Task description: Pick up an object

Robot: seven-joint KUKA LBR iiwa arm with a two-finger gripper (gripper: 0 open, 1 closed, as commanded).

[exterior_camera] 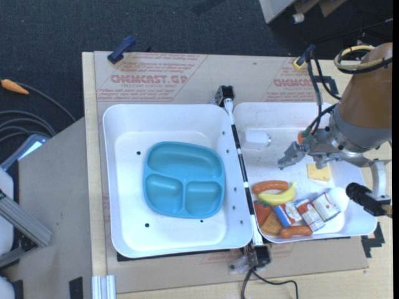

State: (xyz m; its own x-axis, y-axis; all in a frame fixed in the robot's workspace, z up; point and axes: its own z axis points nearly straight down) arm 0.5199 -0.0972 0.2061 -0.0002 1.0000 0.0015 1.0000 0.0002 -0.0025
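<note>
The objects I am trying to pick from are sitting in the right bin (249, 114), crowded into the corner nearest the camera. In the camera view I am seeing a red sausage (270, 185) lying across the top of that pile, with a yellow banana (278, 196) touching it just below. Next to those, small red and white cartons (310, 212) are leaning against each other, and something white and round (337, 198) is sitting at the right end of the pile. A yellow cheese slice (319, 172) is lying a little apart, above the cartons. A white block (257, 137) is resting alone near the far side of the same bin.

I am seeing the end effector (290, 157) hanging over the middle of the right bin, between the white block and the pile. Its grey fingers (288, 159) are pointing down and to the left. Nothing is sitting between them, and I cannot tell whether they are spread or pressed together.

In the left bin (118, 167) a blue divided plate (184, 179) is lying flat in the middle. Both bins are sitting side by side on the surface (156, 76), which has red writing on it.
</note>
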